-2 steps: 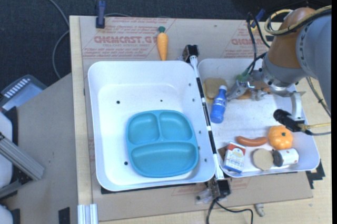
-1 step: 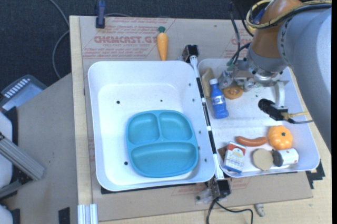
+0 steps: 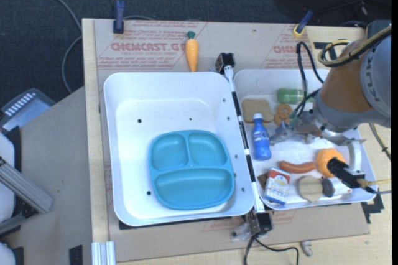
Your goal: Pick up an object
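Blue bottle point(image 3: 261, 139) w/ white cap lies in right bin point(image 3: 267, 73), at its left side, cap pointing to far wall. Gripper point(image 3: 286, 130) is down in the same bin, just right of the bottle, nothing seen held; open or clenched: can't tell. Orange ring point(image 3: 284, 112) sits just beyond gripper, tan slice point(image 3: 257, 109) left of it, green item point(image 3: 289, 96) by far wall. Near side of bin: sausage point(image 3: 297, 166), orange fruit point(image 3: 328, 159) to its right, then small carton point(image 3: 277, 186), tan oval point(image 3: 308, 188) and a dark lump point(image 3: 328, 186) along the near wall. Left bin point(image 3: 155, 102) holds a blue divided plate point(image 3: 191, 168). Toy carrot point(image 3: 192, 53) lies on table point(image 3: 149, 46) beyond left bin, outside both.
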Motion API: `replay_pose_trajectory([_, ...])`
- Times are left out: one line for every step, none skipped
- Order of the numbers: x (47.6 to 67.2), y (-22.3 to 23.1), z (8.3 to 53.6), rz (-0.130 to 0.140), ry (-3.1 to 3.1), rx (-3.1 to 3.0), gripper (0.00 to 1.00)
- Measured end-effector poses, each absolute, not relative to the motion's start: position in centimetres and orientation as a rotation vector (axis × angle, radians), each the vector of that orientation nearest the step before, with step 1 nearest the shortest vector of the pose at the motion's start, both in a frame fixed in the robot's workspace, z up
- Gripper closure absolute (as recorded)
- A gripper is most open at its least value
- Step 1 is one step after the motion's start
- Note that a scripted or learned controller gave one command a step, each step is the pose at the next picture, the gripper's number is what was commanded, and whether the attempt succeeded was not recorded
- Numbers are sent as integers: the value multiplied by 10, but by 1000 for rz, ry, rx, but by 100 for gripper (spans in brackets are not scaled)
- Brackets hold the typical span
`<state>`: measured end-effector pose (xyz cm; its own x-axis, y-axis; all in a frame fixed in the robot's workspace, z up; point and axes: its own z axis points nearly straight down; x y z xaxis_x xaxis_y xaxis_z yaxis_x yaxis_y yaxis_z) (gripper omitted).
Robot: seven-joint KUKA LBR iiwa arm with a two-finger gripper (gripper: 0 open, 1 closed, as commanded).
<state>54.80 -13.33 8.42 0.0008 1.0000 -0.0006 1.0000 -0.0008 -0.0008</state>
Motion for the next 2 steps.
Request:
replay_pose_trajectory([659, -149, 117, -1, -2226, -2221, 0])
replay_pose_trajectory([598, -171, 87, -2, -2224, -2224, 0])
